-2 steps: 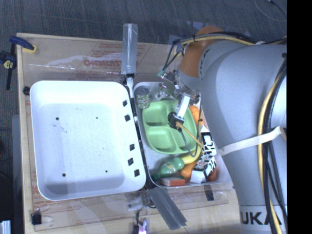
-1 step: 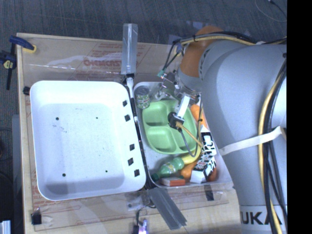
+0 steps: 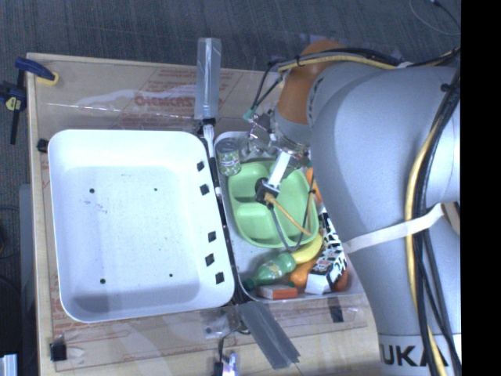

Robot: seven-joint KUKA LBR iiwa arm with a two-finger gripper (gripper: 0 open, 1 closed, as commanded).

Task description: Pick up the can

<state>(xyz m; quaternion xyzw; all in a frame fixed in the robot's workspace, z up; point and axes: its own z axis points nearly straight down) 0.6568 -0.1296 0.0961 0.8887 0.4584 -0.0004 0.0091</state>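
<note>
Two white bins sit side by side on the tabletop (image 3: 117, 92): the left bin (image 3: 129, 225) and the right bin (image 3: 235, 233). In the right bin, counted around one green divided plate (image 3: 270, 202): one can (image 3: 228, 161) at its upper left, one banana (image 3: 309, 251) along its lower right edge, one green bottle (image 3: 272, 270) below it, and one black-and-white carton (image 3: 329, 261) beside the banana.

Dark grey carpeted floor (image 3: 117, 14) all around; pale wooden bench (image 3: 117, 92) under clear plastic sheeting, blue clamps (image 3: 31, 70) gripping far left corner; cables far right.
</note>
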